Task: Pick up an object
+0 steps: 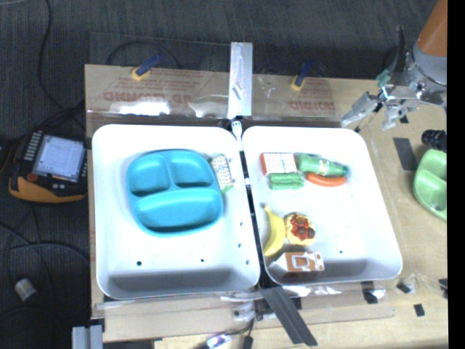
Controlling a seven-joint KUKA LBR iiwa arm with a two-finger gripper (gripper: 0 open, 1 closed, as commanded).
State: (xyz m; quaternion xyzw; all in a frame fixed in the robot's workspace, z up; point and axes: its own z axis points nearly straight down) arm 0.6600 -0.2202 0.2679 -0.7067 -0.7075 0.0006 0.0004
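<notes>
Several toy foods (301,195) in right bin (378,217), fingers (378,106) well apart

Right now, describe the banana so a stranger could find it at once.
Look in the right bin, along its left wall toward the near end. The banana lies there, touching a small round pizza-like toy. It is the only yellow, curved item in the bin.
</notes>
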